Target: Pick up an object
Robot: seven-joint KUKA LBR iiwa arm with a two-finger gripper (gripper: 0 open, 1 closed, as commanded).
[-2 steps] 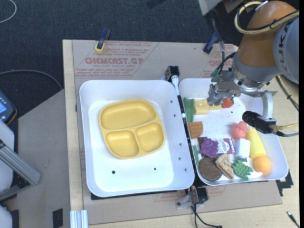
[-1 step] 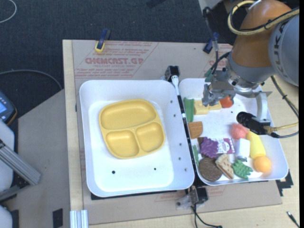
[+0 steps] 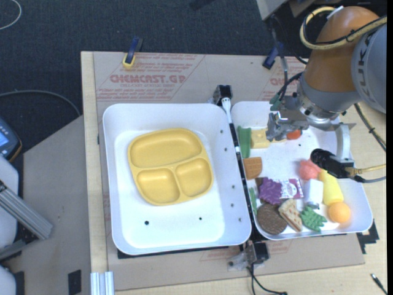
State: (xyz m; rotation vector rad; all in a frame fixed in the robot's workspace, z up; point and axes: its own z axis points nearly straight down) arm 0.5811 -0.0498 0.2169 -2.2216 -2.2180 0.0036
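Hand [image 3: 277,128] over right bin [image 3: 362,217] far end, above yellow block [image 3: 260,139]; grip state unclear. Block's long axis undeterminable. Green strip [image 3: 245,141] beside it; yellow tray [image 3: 170,165] in left bin [image 3: 116,165].

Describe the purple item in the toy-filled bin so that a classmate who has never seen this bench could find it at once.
Start at the right bin, the one crowded with toy food. Go to its near half, left of centre: the purple grape bunch lies there, just above the round brown cookie. It is the one purple, knobbly piece among its flat brown, white and green neighbours.
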